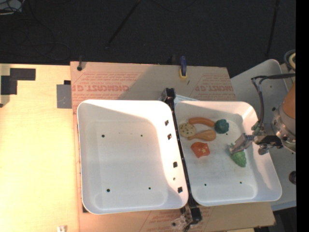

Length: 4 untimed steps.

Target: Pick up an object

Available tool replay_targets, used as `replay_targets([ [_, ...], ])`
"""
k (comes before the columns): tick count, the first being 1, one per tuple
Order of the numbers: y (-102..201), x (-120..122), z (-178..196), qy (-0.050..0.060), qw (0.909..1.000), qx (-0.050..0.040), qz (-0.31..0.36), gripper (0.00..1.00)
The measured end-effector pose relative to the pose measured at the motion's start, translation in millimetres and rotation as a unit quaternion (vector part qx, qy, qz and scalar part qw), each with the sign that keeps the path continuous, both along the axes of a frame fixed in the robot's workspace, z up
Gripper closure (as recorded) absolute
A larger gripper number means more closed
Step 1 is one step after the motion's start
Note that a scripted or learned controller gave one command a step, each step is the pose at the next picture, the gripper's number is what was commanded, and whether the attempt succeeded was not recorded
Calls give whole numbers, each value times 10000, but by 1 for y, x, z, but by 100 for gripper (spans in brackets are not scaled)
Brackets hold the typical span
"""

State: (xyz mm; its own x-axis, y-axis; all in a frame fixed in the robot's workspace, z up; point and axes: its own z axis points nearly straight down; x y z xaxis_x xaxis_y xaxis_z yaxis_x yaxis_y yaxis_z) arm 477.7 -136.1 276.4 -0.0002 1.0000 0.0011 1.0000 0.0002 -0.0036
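At the near edge of the bench, two shallow white plastic bins sit side by side on a sheet of brown printed cardboard (203, 86), joined along their shared edge by a row of small black clips (175, 164). The left bin (91, 124) is the larger-looking one from this slant. The right bin (260, 187) holds all the loose things, gathered in its far half.

Nearest of them is a light green leafy toy vegetable (240, 159), lying toward the bin's right side. The grey metal two-finger gripper (238, 145) reaches in from the right and hangs just over the far end of that green piece; whether its tips are apart or together cannot be told, and nothing is plainly clamped between them.

To the left lies a red-orange wedge-shaped toy (200, 150). Beyond it sits an orange-brown oblong toy (203, 135), with a tan speckled cookie-like disc (187, 128) just beside it on the left. Farther still are an orange sausage-shaped toy (201, 122) and a dark teal round knobbly toy (221, 126) near its right end.

At the far edge, a blue clamp (183, 66) grips the cardboard.
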Motion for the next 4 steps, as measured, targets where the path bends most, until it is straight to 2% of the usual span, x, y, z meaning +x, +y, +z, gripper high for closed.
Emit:
replay_targets([
  [1, -2, 41, -46, 14, 10000, 2, 23, 0],
  [2, -31, 81, -113, 14, 10000, -5, 0, 0],
  [3, 7, 43, -192, 1, 10000, -3, -19, 0],
  [4, -11, 22, -32, -78, 10000, -24, -8, 0],
])
